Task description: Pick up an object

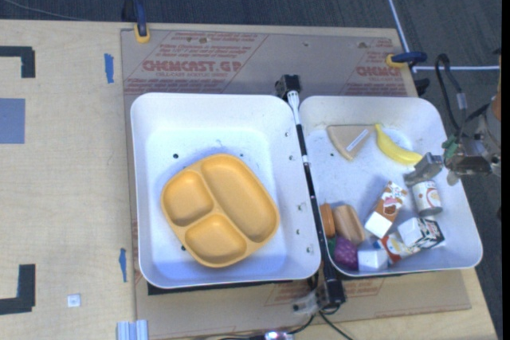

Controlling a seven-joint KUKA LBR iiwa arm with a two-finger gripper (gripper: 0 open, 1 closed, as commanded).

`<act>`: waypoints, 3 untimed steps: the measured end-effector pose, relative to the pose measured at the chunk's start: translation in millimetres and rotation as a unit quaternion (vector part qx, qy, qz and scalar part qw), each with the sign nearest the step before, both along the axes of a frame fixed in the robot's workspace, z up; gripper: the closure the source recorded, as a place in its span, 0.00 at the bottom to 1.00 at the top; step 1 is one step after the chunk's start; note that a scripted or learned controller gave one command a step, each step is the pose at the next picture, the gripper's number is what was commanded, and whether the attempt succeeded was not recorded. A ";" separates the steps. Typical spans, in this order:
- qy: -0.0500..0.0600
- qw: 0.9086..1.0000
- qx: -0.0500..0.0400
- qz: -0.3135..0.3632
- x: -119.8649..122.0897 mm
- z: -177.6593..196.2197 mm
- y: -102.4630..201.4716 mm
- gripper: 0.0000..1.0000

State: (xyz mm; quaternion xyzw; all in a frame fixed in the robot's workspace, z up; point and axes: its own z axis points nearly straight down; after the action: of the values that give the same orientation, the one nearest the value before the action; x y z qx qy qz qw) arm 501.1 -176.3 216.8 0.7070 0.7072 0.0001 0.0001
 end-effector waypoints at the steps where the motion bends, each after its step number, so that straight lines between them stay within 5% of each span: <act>1: -0.005 1.000 -0.001 -0.001 33.8 -100.1 -27.5 0.00; 2: -0.011 1.000 -0.002 0.000 28.6 -109.0 -24.1 0.00; 3: -0.017 1.000 -0.005 0.000 31.5 -95.0 -25.6 1.00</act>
State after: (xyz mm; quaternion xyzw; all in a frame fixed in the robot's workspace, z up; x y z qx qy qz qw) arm 532.6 -201.9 121.8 0.7072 0.7068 0.0082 0.0154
